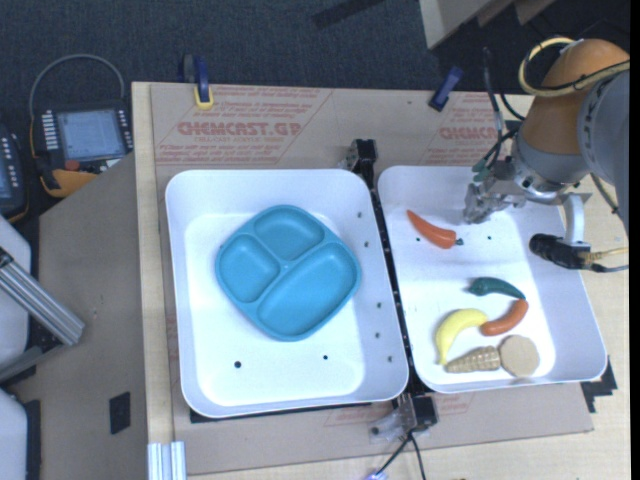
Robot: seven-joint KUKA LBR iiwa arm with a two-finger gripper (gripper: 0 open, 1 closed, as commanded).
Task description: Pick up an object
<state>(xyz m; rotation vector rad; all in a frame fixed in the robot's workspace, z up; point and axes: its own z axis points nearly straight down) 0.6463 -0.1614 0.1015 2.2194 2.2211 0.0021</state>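
**Ana:** Toy food is what the arm has to choose from, and all of it lies in the right bin (590,313). Start at the left, though. What is in the left bin (190,298)?

**Ben:** One blue divided plate (288,270) with three compartments, lying flat a little toward the bin's far edge.

**Ana:** And past the divide between the two bins?

**Ben:** A red chili pepper (432,230) lies in the far left part of the right bin, near the wall it shares with the left bin. Toward the near edge there is a cluster: a yellow banana (455,330), with a tan waffle cone (475,361) just beside it near the front rim. A dark green pepper (497,288) sits above an orange-red sausage-like piece (505,318), and the two look to be touching. A round tan cookie (519,355) sits at the cone's right end.

**Ana:** Where is the gripper (483,206)?

**Ben:** Over the far part of the right bin, just right of the chili pepper's stem end and apart from it. The grey arm (560,118) with its orange band comes in from the bench's far right corner.

**Ana:** Are the jaws released or clenched?

**Ben:** I cannot tell; they are too small and blurred. Nothing is visibly held between them.
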